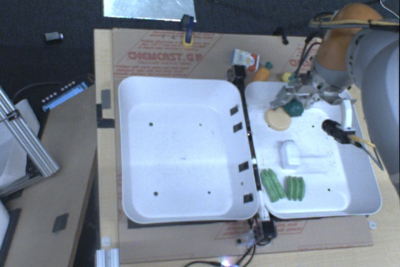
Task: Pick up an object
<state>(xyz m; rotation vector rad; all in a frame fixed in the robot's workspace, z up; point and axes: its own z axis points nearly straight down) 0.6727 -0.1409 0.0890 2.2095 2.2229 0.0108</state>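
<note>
The dark green object (295, 110) lies just beside the tan disc (278, 120), at its upper right, with the claw (292, 100) right over it. Whether the claw is spread or pinching, I cannot tell. Best centre on the green object, clear of the disc, before lifting.

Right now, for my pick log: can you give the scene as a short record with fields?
gripper: gripper low over the far end of the right bin
closest to it: teal object, beside a pale round disc
bin middle: white block
near edge: two green pieces, side by side
grasp: cannot tell whether anything is held
</note>
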